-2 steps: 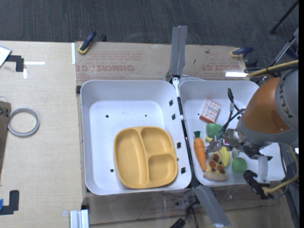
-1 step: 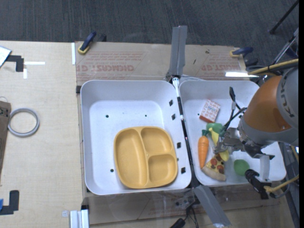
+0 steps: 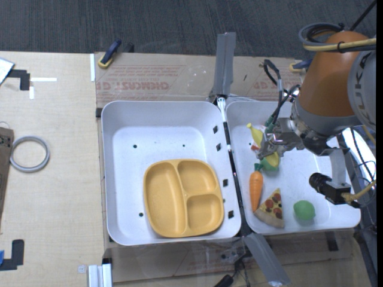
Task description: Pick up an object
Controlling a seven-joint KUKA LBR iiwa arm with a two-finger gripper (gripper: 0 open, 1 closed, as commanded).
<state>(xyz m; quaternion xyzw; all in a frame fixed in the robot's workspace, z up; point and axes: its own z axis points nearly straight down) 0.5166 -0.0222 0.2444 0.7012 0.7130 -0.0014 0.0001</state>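
The right bin (image 3: 335, 223) holds several toy foods. An orange carrot (image 3: 256, 188) lies near its left wall, with a pizza slice (image 3: 272, 208) just below it and a green ball (image 3: 304, 210) to the right. A yellow piece (image 3: 256, 135) and a yellow-green piece (image 3: 271, 162) sit in the bin's upper left. My gripper (image 3: 267, 148) hangs low right over these two pieces, between them in the view. The arm's body hides the bin's upper right part.
The left bin (image 3: 119, 160) holds a yellow divided plate (image 3: 182, 196). A grey bar (image 3: 224, 64) stands behind the wall between the bins. A tape roll (image 3: 27, 153) lies on the bench at far left, and a blue-and-yellow tool (image 3: 109, 53) near the back.
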